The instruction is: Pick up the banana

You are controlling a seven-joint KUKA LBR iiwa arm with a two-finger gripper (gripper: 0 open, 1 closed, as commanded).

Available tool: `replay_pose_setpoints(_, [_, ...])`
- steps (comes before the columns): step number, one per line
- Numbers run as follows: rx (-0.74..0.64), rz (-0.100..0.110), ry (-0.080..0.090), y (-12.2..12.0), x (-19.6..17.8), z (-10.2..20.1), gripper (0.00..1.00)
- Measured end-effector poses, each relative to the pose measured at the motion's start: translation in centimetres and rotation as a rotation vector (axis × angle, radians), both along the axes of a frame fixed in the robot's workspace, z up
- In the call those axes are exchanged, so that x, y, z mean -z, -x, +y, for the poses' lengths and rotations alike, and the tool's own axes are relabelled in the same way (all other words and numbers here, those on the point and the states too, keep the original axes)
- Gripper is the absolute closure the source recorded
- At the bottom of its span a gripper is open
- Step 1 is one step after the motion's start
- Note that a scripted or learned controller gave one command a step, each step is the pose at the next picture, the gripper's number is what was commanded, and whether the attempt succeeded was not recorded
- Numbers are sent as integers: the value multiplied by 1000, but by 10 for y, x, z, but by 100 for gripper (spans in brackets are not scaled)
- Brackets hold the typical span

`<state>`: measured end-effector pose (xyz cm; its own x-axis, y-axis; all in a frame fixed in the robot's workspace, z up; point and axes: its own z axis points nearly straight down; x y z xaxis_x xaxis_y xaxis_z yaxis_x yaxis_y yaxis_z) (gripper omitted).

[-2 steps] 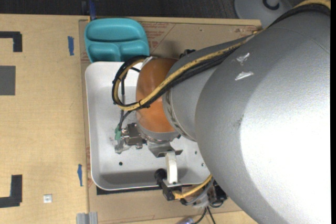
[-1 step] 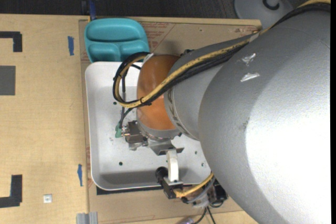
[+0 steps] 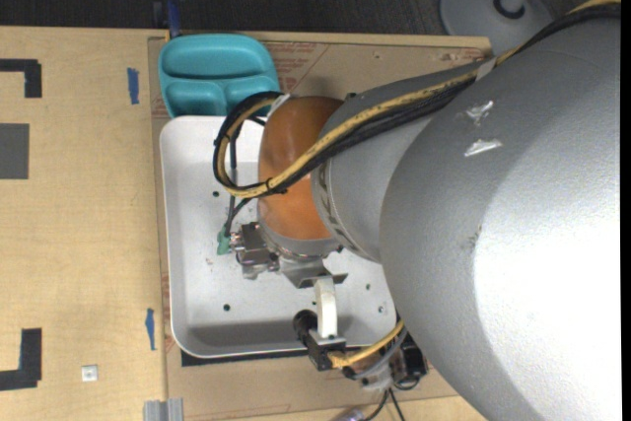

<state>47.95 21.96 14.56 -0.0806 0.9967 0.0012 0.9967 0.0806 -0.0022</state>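
My grey arm reaches in from the right and hangs low over the white bin [image 3: 187, 212], covering most of its floor. The orange band [image 3: 291, 168] above the wrist sits over the bin's middle, looped by black and yellow cables. Below it the gripper [image 3: 261, 249] points down into the bin, seen from above as a grey metal block with a small green part on its left. The arm's bulk hides whatever lies under and to the right of it. The bare strip of bin floor on the left and front holds only small dark specks.
A teal divided tray [image 3: 217, 74] lies against the bin's far edge. A white and black fitting [image 3: 323, 320] hangs off the wrist near the bin's front rim. The cardboard bench [image 3: 79, 212] spreads to the left with blue tape marks. A grey stand base [image 3: 483, 3] sits at top right.
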Motion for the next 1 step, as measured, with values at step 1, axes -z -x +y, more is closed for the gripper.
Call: replay_pose_setpoints(1, [0,-2,-1,-1,-10,0,100])
